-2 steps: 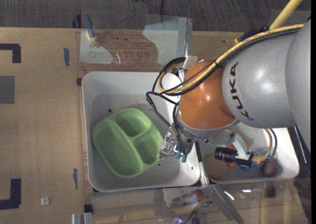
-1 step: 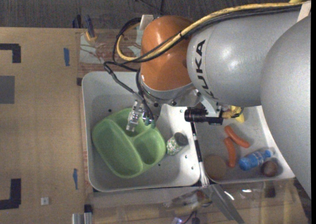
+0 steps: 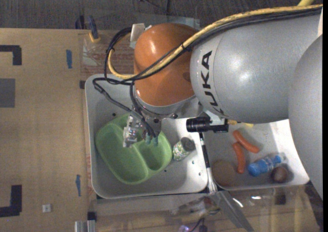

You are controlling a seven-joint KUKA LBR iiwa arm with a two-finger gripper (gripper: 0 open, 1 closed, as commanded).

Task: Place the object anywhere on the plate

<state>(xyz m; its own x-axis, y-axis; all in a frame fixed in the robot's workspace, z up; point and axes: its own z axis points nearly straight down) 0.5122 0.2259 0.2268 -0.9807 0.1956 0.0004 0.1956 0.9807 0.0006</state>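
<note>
A green plate (image 3: 134, 156) with a divided surface lies in the left bin (image 3: 97, 174). My gripper (image 3: 142, 136) hangs low over the plate's upper part, under the orange wrist band. A pale, shiny piece (image 3: 130, 133) shows at the gripper's left side over the plate; I cannot tell whether it belongs to the gripper or is an object. A small green-and-white bottle (image 3: 180, 149) lies in the left bin just right of the plate.
The right bin (image 3: 294, 167) holds two orange carrots (image 3: 246, 143), a blue bottle (image 3: 264, 165), a round brown item (image 3: 223, 172) and a small dark brown one (image 3: 279, 174). The arm's bulk covers the bins' upper parts.
</note>
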